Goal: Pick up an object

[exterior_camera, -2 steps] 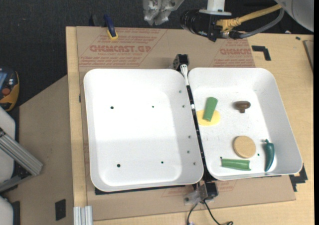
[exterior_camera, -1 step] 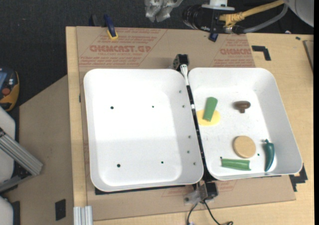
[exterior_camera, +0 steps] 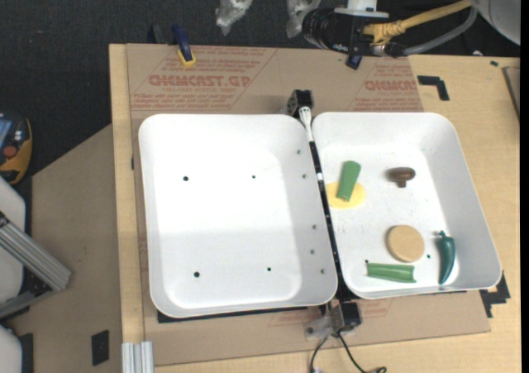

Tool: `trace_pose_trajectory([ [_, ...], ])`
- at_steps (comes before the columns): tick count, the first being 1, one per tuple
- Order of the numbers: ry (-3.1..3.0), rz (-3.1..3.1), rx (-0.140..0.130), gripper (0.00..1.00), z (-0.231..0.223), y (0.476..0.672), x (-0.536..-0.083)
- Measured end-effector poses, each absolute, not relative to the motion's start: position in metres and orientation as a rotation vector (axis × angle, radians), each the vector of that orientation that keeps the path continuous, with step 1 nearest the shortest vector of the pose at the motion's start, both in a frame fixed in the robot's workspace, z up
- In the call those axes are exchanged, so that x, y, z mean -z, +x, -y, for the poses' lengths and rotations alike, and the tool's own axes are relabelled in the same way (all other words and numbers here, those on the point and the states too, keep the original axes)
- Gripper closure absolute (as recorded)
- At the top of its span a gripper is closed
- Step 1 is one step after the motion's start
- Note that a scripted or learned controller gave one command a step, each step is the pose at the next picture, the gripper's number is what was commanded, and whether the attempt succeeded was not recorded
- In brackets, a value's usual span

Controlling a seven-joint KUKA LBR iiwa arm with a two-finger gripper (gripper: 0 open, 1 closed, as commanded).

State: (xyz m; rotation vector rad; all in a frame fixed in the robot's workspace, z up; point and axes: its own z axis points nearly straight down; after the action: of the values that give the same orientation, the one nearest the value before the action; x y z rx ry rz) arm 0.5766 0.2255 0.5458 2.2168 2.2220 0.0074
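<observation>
target: green cylinder [exterior_camera: 349, 179] lying on yellow disc [exterior_camera: 343, 193] in right bin [exterior_camera: 463, 173], long axis running toward and away from claw | bearing: well below claw [exterior_camera: 269, 1] and a little right in view, far apart | claw: released, fingers spread, grasping nothing, hovering beyond surface's [exterior_camera: 248, 74] far edge

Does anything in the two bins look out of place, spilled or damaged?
Nothing stands out. In the right bin, the green cylinder rests partly on a yellow disc; nothing looks spilled or broken.
</observation>
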Motion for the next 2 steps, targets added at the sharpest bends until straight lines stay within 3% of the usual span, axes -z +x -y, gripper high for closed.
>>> trace_pose_trajectory([
  [1,2.214,-2.222,-0.014,1.0,-0.2264,0.5768,-0.557],
  [2,2.214,-2.222,-0.012,0.0,-0.2264,0.5768,-0.5564],
])
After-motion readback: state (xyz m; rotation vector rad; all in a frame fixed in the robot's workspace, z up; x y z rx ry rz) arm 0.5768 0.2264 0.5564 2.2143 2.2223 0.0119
